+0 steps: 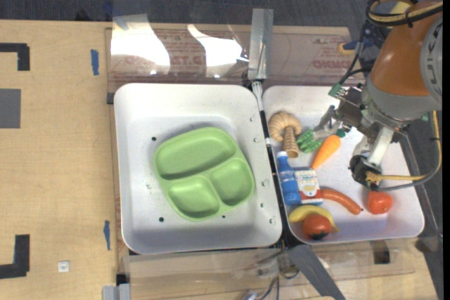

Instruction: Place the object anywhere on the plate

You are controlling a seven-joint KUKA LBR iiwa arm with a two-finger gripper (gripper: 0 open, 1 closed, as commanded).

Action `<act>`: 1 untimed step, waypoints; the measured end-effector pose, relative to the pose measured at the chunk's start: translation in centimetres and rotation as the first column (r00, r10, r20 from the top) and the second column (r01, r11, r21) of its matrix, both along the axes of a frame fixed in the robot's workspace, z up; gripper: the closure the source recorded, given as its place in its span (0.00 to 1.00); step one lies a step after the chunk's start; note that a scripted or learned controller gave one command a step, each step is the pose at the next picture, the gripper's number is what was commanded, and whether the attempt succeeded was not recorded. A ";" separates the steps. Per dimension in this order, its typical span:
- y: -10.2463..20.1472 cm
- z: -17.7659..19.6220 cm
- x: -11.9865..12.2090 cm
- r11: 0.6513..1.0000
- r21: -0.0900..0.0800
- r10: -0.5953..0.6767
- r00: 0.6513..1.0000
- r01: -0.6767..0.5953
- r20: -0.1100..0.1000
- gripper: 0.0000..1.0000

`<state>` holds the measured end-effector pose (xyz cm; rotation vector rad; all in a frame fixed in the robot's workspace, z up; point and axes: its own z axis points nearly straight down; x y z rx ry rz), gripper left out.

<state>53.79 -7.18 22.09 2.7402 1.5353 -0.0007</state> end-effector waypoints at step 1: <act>0.0 0.0 0.0 1.000 0.000 0.000 1.000 0.000 0.000 0.00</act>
